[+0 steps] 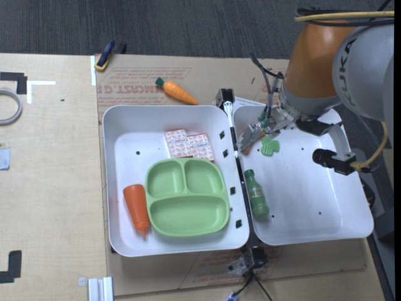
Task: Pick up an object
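From the camera view, nearest us the green bottle (pixel 255 194) lies untouched in the right bin (pixel 326 221). The pincer (pixel 258 133) sits low by a small green piece (pixel 270 146); we cannot tell its state. We judge nothing lifted yet.

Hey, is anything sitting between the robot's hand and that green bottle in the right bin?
Nothing visible does. The hand is at the right white bin's upper left corner, beside a small green leaf-shaped toy. The green plastic bottle lies below it along the left wall, with bare bin floor between them.
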